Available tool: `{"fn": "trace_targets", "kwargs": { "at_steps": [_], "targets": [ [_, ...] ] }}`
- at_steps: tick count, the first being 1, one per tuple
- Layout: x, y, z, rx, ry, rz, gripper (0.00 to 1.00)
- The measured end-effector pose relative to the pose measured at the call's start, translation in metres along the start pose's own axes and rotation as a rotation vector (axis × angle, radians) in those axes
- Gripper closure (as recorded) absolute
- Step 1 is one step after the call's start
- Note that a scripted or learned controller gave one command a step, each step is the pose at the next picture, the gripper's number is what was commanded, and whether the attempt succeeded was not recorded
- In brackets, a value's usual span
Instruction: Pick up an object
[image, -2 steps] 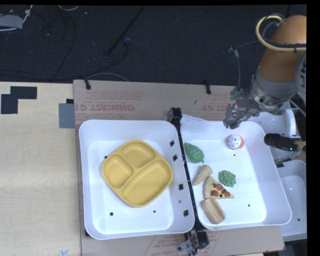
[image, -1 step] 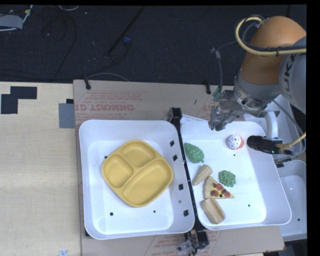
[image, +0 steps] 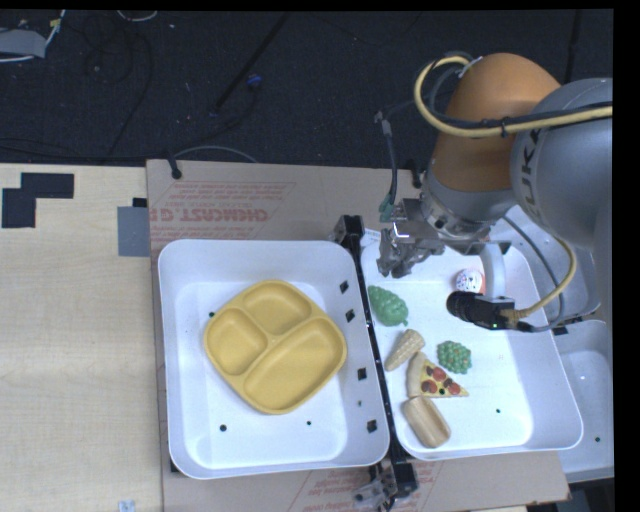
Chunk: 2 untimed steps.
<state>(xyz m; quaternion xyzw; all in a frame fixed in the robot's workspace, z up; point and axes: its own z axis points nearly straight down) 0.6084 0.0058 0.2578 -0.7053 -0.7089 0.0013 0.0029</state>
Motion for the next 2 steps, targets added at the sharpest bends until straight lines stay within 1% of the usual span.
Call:
{"fn": "trace_targets", "kwargs": {
  "at_steps": [1,2],
  "targets": [
    [0.047,-0.005,0.019,0.0,-0.002,0.001,1.0],
    [0.102,-0.008,0.03,0.001,-0.001,0.0,1.0]
  ]
}}
